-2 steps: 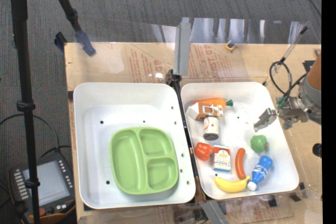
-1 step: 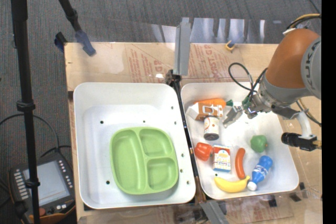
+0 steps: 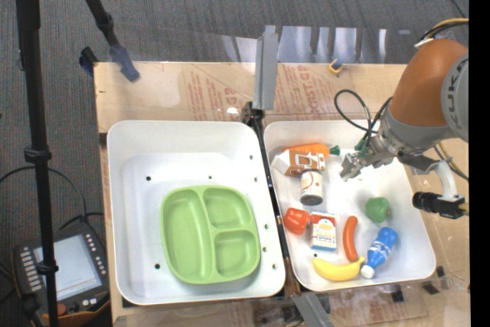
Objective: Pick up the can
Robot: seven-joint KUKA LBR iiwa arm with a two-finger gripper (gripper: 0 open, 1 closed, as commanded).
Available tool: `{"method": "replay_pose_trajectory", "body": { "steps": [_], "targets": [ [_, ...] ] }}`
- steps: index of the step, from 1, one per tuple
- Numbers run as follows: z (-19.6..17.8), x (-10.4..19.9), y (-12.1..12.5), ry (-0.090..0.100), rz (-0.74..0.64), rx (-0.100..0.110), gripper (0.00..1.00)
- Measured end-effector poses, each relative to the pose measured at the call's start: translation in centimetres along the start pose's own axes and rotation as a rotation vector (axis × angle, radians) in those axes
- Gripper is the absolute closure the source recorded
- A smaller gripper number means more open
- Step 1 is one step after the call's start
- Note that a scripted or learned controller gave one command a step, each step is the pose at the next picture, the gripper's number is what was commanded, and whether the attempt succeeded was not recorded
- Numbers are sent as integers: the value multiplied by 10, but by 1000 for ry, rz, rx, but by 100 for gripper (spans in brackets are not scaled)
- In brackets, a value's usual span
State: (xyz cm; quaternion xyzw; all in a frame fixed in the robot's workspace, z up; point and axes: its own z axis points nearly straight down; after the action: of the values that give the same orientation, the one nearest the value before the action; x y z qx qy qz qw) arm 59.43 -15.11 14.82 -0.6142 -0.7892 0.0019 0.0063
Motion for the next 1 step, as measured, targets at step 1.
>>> {"method": "replay_pose_trajectory", "body": {
  "steps": [1],
  "targets": [
    [0, 0, 0, 0, 1, 0, 0]
  ]
}}
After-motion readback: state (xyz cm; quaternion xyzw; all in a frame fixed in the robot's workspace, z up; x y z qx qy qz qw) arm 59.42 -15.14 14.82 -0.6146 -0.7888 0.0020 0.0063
